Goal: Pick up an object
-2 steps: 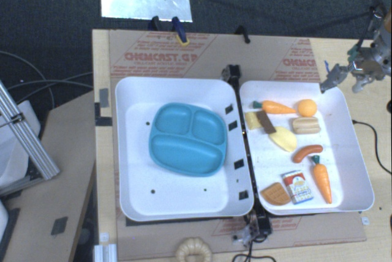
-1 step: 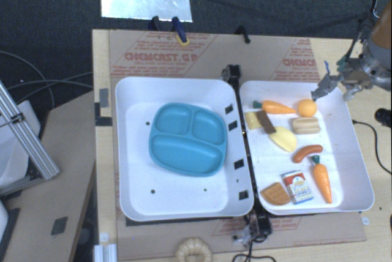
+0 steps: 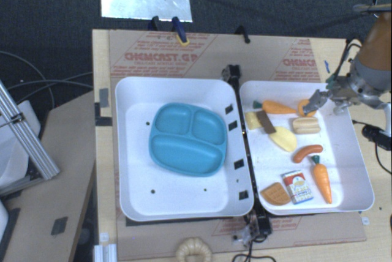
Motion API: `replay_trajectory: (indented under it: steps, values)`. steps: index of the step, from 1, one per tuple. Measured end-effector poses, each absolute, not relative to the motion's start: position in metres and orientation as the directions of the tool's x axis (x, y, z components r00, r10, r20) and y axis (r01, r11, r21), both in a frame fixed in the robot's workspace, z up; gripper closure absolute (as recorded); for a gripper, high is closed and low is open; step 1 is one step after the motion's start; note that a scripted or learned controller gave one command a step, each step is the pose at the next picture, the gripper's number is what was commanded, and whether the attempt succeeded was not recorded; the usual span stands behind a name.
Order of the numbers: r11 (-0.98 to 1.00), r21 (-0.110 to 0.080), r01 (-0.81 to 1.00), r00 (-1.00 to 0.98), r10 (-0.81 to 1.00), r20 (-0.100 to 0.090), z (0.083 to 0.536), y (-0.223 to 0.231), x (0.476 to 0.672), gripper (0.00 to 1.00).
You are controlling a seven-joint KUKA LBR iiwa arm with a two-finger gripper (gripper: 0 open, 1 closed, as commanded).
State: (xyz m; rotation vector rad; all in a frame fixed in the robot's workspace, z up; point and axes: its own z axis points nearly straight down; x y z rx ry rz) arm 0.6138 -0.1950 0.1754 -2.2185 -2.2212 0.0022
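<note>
Bread roll (image 3: 305,125) sits just below my gripper (image 3: 316,101); I can't tell what state the gripper is in. I'd centre over the roll, clear of the orange piece (image 3: 304,107) beside it, before descending.

Grey arm (image 3: 367,80), orange band above wrist, grey gripper (image 3: 323,101)

1. The place reads as a robotics lab: the gripper (image 3: 323,100) hangs from a grey and orange industrial arm (image 3: 373,65).
2. Far to the gripper's left stands an aluminium frame (image 3: 24,141), with loose cables (image 3: 37,80) on dark carpet.
3. Beneath the gripper, two white bins (image 3: 184,90) sit on a protective-paper sheet (image 3: 159,56), holding toy food.
</note>
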Motion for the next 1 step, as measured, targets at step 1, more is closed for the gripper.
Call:
replay_trajectory:
  steps: [1]
  values:
    - [0.001, -0.002, 1.0, -0.001, 1.0, 0.0, 0.1273, -0.2041, 0.6119, 0.0]
